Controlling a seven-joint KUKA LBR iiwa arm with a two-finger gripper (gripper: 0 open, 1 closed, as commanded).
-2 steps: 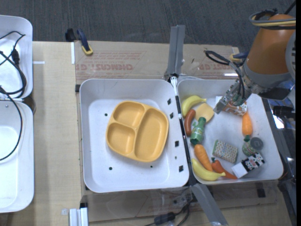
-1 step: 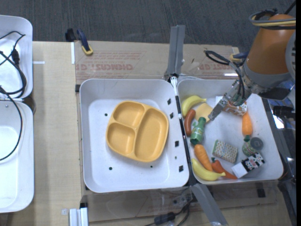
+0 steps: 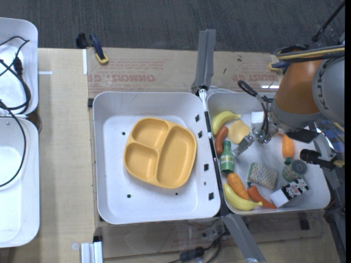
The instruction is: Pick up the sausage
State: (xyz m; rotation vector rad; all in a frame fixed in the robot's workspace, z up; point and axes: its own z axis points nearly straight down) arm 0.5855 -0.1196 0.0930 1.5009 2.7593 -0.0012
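I see the sausage [image 3: 220,139] lying at the left edge of the right bin [image 3: 323,199], just below a banana [image 3: 224,120]. My gripper [image 3: 245,145] hangs right of it above the bin, fingers parted with nothing between them.

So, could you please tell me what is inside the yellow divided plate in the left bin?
The yellow divided plate shows three bare compartments with nothing in them. Whatever lies under it on the left bin floor is covered.
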